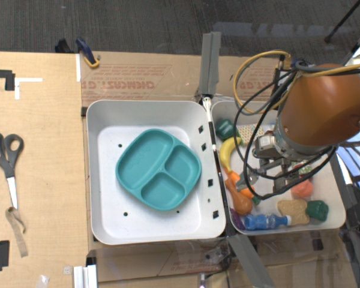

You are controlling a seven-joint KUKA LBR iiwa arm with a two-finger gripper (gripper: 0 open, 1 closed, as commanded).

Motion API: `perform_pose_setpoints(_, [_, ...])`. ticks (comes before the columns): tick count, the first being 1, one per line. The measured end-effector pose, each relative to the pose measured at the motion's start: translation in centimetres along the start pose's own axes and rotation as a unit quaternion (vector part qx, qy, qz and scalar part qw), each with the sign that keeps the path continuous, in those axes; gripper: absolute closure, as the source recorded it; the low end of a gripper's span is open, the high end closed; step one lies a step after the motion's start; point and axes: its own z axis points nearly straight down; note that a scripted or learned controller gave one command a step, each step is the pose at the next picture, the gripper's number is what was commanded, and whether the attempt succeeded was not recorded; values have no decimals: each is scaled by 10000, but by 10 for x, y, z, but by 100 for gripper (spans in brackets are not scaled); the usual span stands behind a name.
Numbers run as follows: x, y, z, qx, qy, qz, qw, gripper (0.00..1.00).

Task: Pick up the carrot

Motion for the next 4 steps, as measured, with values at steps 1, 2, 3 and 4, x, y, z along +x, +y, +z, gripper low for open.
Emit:
perform_pose_setpoints(1, [17, -17, 0, 0, -2, -879, 9961, 0])
perform_pose_setpoints(2, [46, -11, 101, -20, -2, -2172, 9761, 0])
perform_pose_setpoints(3, [46, -28, 99, 1, -1, -2874, 9578, 0])
perform_pose_setpoints(4, [44, -28, 91, -4, -24, -2849, 9585, 100])
